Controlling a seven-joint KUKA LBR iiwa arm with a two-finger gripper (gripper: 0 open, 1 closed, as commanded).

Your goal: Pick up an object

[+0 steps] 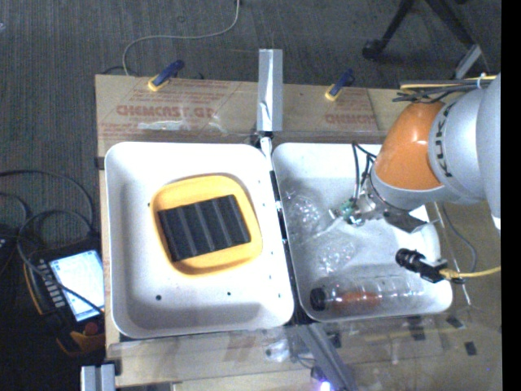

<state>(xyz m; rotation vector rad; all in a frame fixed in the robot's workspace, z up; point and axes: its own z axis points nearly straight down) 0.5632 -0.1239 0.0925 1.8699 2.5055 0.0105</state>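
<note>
**Tool low in right bin, nothing visibly taken yet**

Likeliest target: clear plastic bottle [370, 295], lying on its side along the near wall of the right bin [305, 165]. Dark cap at its left end, brownish patch inside near the middle. Cylindrical, glossy, see-through; judged light and prone to roll or slip under a pinch.

Also in that bin: crumpled clear plastic pieces [303, 212] near the left wall, another wad lower toward the middle. Thin, glinting, hard to tell apart from the white floor.

Tool [352, 211] sits near the bin's middle, under the orange band [411, 157] of the arm, just beside the plastic scraps and well apart from the bottle. Small greenish tip visible; cannot tell whether it is spread or closed, and no object is seen in it.

Doing the step well, as a judgement: for the bottle, come down across its short axis near the middle, not the tapering cap end, and close squarely so it cannot squirt out against the wall. For the crumpled film, descend fully to the floor before closing.

Left bin [122, 165] holds a yellow tray-like object [171, 198] with a dark ribbed insert, rounded corners, matte. Both bins rest on a cardboard-covered table [187, 108].
</note>
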